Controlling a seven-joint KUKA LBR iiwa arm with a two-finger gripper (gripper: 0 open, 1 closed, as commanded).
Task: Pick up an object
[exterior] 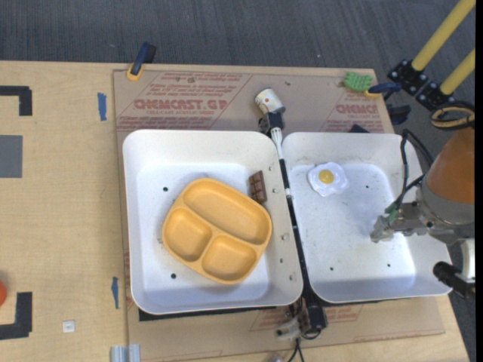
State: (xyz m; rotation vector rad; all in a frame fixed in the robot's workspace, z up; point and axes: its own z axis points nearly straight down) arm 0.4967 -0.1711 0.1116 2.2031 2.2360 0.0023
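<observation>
the fried egg (326, 179) lay in the right bin (355, 277), up near its back left corner, flat on the white floor. looked like a toy one, thin, prob light and a bit rubbery, w/ a raised yolk in the middle. i'd guess it's awkward to take hold of: so flat the edges hug the floor, so a pinch across the yolk bump or under a wavy edge of the white seemed the best bet, and it could slip out easily.

the gripper (381, 231) was low over the same bin, toward its right side, w/ the arm's orange band (456, 173) above it. the egg sat apart from it, off toward the back left, nothing betw them but bare bin floor. couldn't tell whether the gripper was released or clenched, too small and blurry from where i stood; nothing visibly in it.

in the left bin (151, 202) sat a yellow divided tray (217, 230), and just beside its upper right rim a small brown piece (258, 187), against the bin wall.
</observation>
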